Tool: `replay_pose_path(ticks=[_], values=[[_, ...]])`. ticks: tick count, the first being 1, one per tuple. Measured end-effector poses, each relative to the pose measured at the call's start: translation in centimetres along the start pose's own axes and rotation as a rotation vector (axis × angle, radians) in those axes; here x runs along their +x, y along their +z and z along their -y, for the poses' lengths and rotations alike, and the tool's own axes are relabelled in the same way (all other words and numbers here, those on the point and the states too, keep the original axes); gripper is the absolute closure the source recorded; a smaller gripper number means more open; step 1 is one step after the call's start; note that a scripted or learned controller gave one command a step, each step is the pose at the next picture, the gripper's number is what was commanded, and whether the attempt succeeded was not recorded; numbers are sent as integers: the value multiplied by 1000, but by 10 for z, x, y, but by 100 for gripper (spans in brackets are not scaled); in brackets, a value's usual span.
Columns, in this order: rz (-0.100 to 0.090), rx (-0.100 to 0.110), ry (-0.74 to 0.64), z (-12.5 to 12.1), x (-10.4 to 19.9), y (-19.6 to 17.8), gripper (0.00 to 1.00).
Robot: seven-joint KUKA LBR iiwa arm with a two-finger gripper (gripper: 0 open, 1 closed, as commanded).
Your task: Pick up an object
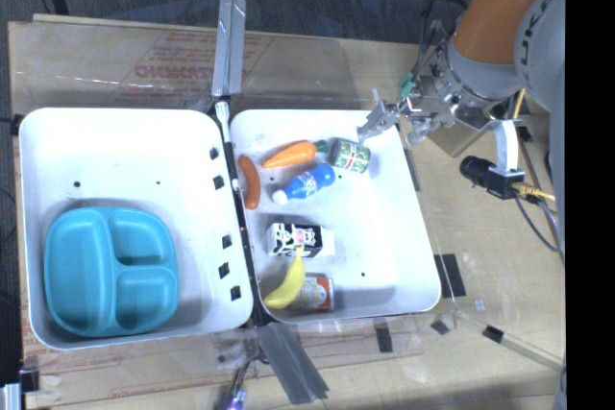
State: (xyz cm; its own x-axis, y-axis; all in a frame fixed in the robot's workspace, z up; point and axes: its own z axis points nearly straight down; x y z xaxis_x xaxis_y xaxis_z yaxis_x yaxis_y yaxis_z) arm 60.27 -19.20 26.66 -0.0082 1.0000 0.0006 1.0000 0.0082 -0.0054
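In the right bin, your targets sit clustered left of centre.
Objects: orange plastic carrot [289,154], green can [348,156], blue bottle with white cap [305,183], orange-red sausage shape [250,180], black-and-white carton [294,240], yellow banana [286,282] lying over a red-labelled packet [316,294].
Gripper: grey two-finger gripper [377,123] hangs over the right white bin [404,235] at its far right corner, near the can; you see nothing between the fingers; spread or closed, can't tell.
Left white bin [115,149]: blue compartment tray [111,271].

Tool [382,118] above right bin's [404,235] far corner, near green can [348,156].
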Motion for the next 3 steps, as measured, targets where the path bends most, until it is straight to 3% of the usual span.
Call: replay_pose_path(ticks=[1, 2, 3], values=[[1, 0, -70, -40, 49, 108, 0], [0, -2, -228, -16, 80, 175, 0], [0, -3, -255, 70, 84, 175, 0]])
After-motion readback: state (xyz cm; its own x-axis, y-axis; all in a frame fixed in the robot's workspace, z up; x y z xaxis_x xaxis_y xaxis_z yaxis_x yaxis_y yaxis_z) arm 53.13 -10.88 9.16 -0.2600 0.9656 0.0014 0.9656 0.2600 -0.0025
